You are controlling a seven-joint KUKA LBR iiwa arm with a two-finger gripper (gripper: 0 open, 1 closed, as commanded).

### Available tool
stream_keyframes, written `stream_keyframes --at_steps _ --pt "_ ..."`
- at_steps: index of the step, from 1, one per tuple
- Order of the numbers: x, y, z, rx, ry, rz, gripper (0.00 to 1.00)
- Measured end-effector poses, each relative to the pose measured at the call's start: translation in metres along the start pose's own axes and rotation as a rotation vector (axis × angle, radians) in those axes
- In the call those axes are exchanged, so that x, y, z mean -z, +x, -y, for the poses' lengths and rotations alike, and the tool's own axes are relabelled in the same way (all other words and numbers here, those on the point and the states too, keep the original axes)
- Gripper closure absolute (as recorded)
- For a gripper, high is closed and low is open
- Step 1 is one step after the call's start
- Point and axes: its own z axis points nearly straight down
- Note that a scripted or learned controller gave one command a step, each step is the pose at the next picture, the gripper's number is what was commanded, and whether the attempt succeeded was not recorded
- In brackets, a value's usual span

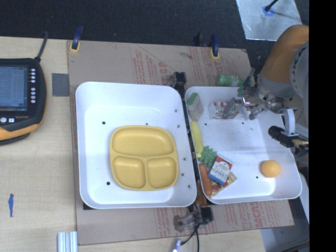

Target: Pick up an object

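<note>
gripper (242, 108) sitting at 12 o'clock in right bin (283, 193), grip state unreadable | orange ball (270, 168) lying free at 5 o'clock | risk: crinkled wrapper (223, 109) beneath slipping or tearing during closure

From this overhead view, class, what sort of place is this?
Probably a robotics lab bench: a robot arm reaches over two white bins, and a control pendant lies beside them.
</note>
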Motion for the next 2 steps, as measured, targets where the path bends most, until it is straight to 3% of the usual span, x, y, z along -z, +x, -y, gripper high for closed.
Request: stream_keyframes --at_steps 1,2 --pt "-0.002 0.007 -0.003 -0.003 0.007 0.008 0.00" --pt "0.030 -0.040 -0.010 -0.004 -0.019 0.002 0.00"
